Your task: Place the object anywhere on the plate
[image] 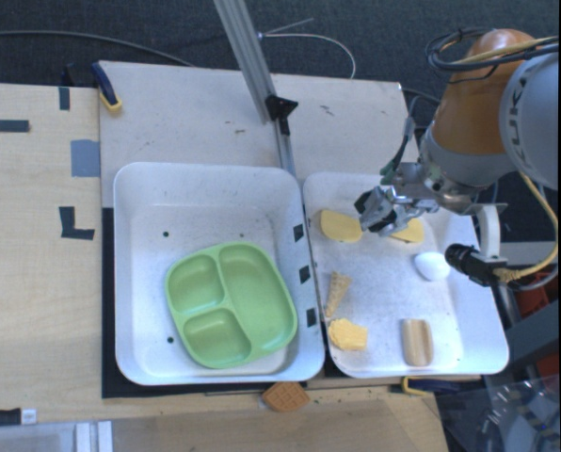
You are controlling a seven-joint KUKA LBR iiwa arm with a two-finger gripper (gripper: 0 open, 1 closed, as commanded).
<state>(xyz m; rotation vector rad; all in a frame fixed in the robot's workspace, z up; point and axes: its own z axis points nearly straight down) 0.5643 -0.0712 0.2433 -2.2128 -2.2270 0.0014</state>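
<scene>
Green plastic plate (232, 302), glossy, rounded-rectangular, moulded into 3 compartments, lying flat in the left white bin (130, 252), well to the lower left of the gripper (382, 212). White, shallow, round-cornered walls on both bins; right bin (478, 342) directly under the gripper.

Dark, angular gripper at the end of a grey arm with an orange band (483, 83), hanging low over the upper part of the right bin. Clenched or released: cannot tell from this angle. Nothing visibly held.

Yellow rounded piece (340, 226), smooth and matte, lying on the bin floor just left of the gripper, close to its tip, contact not clear. Second yellow piece (410, 233), flatter, just right of the gripper and partly hidden by it.

Below and right of the gripper, a white egg-shaped object (431, 266), smooth. Below and left of the gripper, a tan cone-like wedge (336, 293) with a ridged surface. Further below the gripper, a lumpy yellow chunk (347, 334) and a tan, rounded loaf-like piece (416, 341), apart from each other.

Well below the gripper, outside both bins, a brown waffle-textured piece (285, 396) on the pale wood-grain counter (36, 281).
</scene>
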